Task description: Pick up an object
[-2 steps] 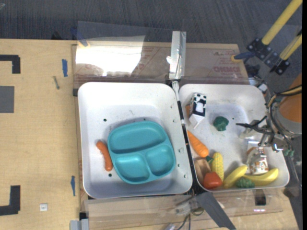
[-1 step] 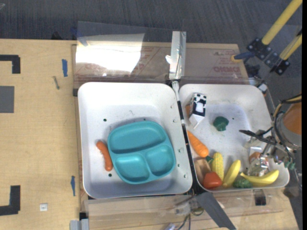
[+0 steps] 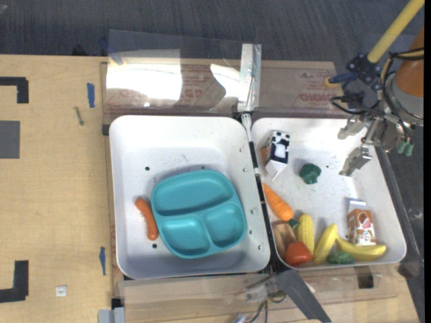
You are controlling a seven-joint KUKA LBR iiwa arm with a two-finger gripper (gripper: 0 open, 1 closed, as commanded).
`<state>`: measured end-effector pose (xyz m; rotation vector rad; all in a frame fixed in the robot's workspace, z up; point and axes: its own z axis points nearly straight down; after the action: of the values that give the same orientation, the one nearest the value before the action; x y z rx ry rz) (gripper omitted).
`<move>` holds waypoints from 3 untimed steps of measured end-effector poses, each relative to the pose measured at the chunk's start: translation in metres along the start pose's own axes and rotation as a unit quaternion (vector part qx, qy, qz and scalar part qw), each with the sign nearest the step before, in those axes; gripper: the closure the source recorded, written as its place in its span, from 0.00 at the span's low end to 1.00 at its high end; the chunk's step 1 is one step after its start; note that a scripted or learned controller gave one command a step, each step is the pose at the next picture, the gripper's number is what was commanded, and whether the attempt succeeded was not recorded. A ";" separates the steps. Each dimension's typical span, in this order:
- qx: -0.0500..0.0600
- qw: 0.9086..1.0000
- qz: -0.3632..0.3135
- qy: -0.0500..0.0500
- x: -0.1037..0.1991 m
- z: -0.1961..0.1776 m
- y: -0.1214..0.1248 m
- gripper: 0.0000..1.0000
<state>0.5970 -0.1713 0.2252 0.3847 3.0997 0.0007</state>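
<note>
Our gripper (image 3: 360, 155) hangs over the right bin (image 3: 394, 210), fingers apart, holding nothing; the green lump (image 3: 310, 173) sits nearest. We should centre over it, then descend straight.

A small brown and white carton (image 3: 361, 226) is seen lying in the right bin, near its right wall. A yellow banana (image 3: 362, 250) is laid just below it.

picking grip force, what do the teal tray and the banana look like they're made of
The teal three-compartment tray looks like moulded hard plastic: uniform colour, smooth rounded dividers, soft sheen. The yellow toy banana also looks plastic, evenly coloured and slightly glossy, though rubber can't be ruled out.
</note>
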 end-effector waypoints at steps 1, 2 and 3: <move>0.001 1.000 -0.008 0.005 0.045 0.129 -0.050 0.00; 0.001 0.999 0.034 0.003 0.089 0.135 -0.076 0.00; 0.001 1.000 -0.028 0.001 0.098 0.134 -0.077 0.00</move>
<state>0.4857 -0.2224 0.0892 0.2980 3.1109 -0.0035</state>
